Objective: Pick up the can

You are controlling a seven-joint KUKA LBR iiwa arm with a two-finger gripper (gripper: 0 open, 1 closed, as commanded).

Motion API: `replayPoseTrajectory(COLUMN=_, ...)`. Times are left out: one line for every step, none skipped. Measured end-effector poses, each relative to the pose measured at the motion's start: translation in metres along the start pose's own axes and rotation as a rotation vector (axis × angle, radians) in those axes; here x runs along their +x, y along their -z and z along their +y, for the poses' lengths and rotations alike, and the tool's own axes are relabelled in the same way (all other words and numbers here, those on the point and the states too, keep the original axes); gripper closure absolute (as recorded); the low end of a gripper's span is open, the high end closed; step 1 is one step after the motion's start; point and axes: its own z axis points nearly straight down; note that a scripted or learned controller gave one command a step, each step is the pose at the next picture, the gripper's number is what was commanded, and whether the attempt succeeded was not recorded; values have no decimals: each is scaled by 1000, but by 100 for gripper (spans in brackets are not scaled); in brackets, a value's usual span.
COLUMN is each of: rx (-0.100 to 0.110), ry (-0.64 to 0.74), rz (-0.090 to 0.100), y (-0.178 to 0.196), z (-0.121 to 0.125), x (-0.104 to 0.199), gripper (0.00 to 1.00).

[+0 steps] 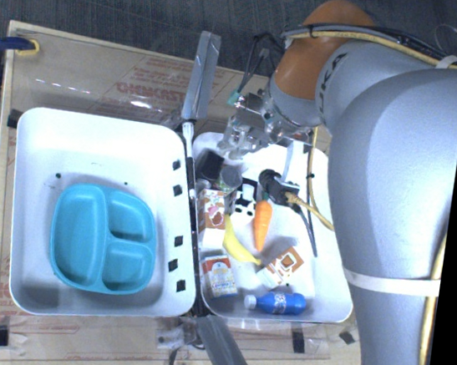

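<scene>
Can sits unlifted by right bin's left wall; gripper above it, finger state indeterminate; grasp pending.

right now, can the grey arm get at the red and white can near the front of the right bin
Probably yes: the red and white can lies uncovered in the right white bin, whose far end the gripper hangs over. The yellow banana and the bin wall crowd it.
</scene>
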Motion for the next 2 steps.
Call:
replayPoseTrajectory(rx=-3, ry=-264, rz=1, y=13, z=-55, x=-13, gripper=100)
replayPoseTrajectory(rx=-3, ry=-576, rz=2, y=51, z=-124, x=-31, gripper=100)
